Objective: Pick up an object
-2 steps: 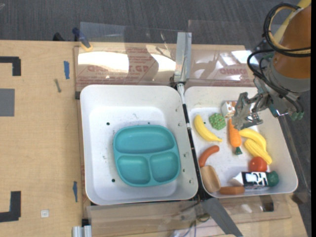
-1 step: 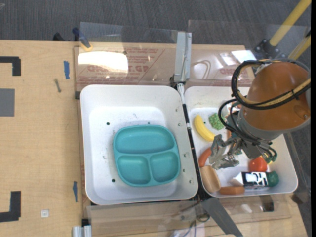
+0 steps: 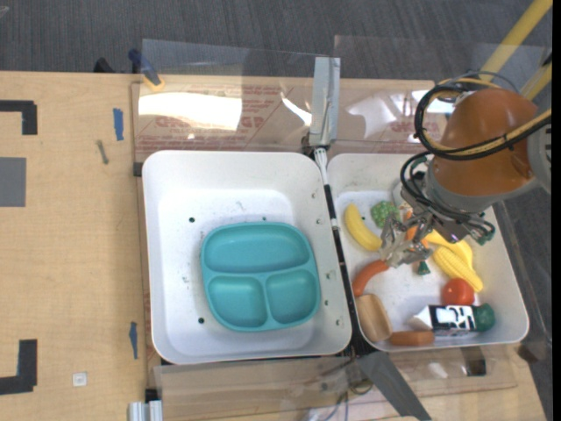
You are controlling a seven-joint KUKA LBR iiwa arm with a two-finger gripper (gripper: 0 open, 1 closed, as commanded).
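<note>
now gripper (image 3: pixel 406 244) hangs low in right bin (image 3: pixel 508 323) beside banana (image 3: pixel 358 227)

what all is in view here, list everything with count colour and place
bins: 2, white, side by side on the bench
plate: 1, teal, three compartments, in the left bin
banana: 1, yellow, right bin, near the divider
broccoli: 1, green, right bin, beside the banana
corn: 1, yellow, right bin, right side
tomato: 1, red, right bin, below the corn
pepper: 1, red-orange, curved, right bin, left side
bread: 1, tan, right bin, front left corner
sausage: 1, red-brown, right bin, front edge
box: 1, black and white, right bin, front; a green item at its right end
arm: 1, grey with orange band, over the right bin
jaws: low among the right bin's items, state unclear
</note>
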